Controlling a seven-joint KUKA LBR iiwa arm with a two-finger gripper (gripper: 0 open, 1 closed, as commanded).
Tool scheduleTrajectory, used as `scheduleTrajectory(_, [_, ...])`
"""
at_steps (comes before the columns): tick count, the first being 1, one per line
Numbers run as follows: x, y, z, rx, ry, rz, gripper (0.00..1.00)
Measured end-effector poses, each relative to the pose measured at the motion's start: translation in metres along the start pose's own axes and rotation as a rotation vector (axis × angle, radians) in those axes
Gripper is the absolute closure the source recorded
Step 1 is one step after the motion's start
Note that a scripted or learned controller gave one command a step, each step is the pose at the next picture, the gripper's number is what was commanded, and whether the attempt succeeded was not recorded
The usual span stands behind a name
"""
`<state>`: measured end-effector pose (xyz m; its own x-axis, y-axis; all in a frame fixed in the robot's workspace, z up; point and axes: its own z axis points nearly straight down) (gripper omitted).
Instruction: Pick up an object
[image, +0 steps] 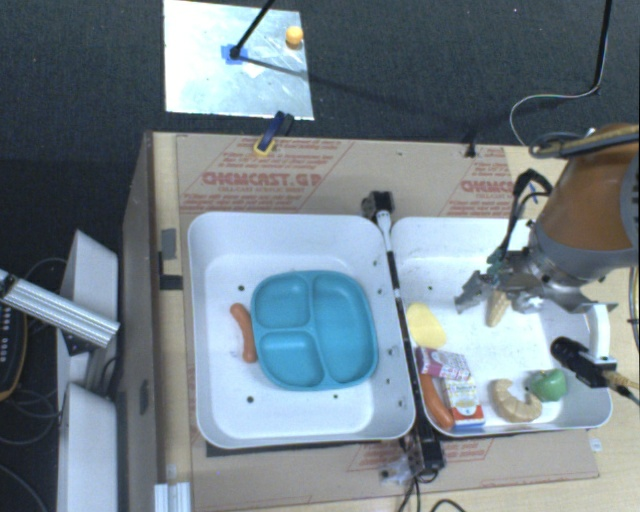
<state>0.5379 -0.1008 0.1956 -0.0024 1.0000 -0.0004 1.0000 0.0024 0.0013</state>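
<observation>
Two white bins sit side by side on the desk; left bin (215, 330) carries a blue divided plate (313, 328) and a sausage (243, 331). Right bin (440, 255) holds a yellow piece (425, 326), a carton (455, 385), a croissant-like piece (516, 402) and a green item (548, 383). Gripper (492, 296) hangs over the right bin, fingers spread wide, a pale tan piece (497, 309) just beside them, not clearly gripped. Step appears to be approach; next likely needs descent and closing.
</observation>
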Motion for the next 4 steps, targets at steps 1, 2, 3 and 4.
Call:
scheduleTrajectory(1, [-0.045,0.034,-0.034,-0.003,-0.001,0.001,0.0])
scheduleTrajectory(2, [-0.082,0.049,0.013,0.001,-0.001,0.002,0.0])
scheduleTrajectory(3, [-0.096,0.066,0.093,-0.019,-0.008,-0.001,0.0])
scheduleTrajectory(4, [-0.095,0.066,0.099,-0.027,-0.018,0.001,0.0])
